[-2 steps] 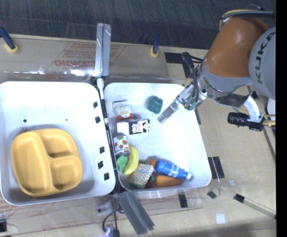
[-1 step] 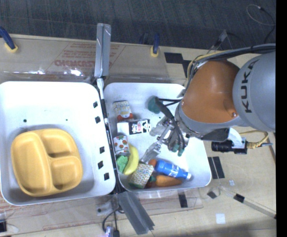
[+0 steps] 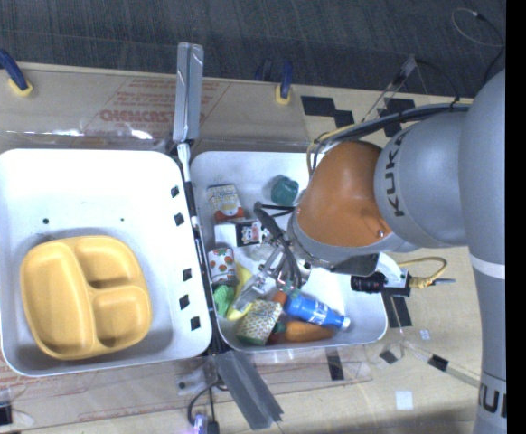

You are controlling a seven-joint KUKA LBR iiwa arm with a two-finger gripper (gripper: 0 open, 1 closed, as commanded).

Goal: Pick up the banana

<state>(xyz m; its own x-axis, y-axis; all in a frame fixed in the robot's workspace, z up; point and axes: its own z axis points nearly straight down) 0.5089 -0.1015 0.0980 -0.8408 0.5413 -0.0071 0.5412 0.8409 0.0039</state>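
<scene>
Well, "KUKA" on arm (image 3: 399, 183), jaws over banana (image 3: 241, 301) in right bin (image 3: 353, 165); open/closed unclear.

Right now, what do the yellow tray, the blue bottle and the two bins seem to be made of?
Yellow tray: likely moulded plastic, matte, with rounded compartments and soft shading. Blue bottle: probably plastic, glossy, with a bright highlight on its side and a white cap. Left bin and right bin: look like thin white plastic, smooth, with rounded corners and a faint sheen; sheet metal cannot be ruled out.
</scene>
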